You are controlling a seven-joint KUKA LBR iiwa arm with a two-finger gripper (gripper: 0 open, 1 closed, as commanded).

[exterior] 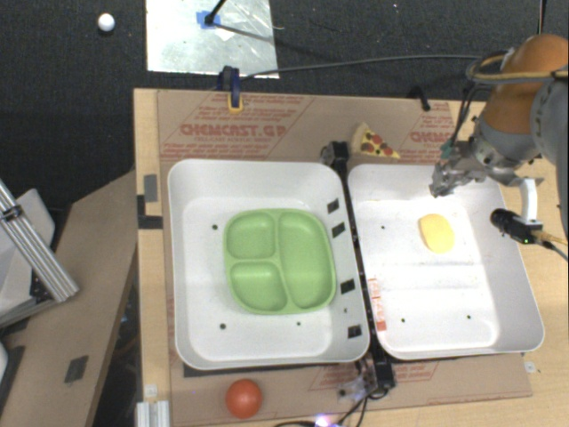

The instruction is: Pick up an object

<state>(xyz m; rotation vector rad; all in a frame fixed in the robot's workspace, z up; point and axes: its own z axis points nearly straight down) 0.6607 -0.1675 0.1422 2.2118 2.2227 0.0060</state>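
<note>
The arm [524, 105] runs off the right edge; end effector [442, 183] fingers indistinct.

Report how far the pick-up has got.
Done: nothing looks lifted. The yellow object lies flat on the floor of the right bin, and the green tray sits in the left bin. In hand: the gripper hangs at the right bin's far edge, just above the yellow object in this view, with nothing between its fingers. Left: descend, grasp, lift.
</note>
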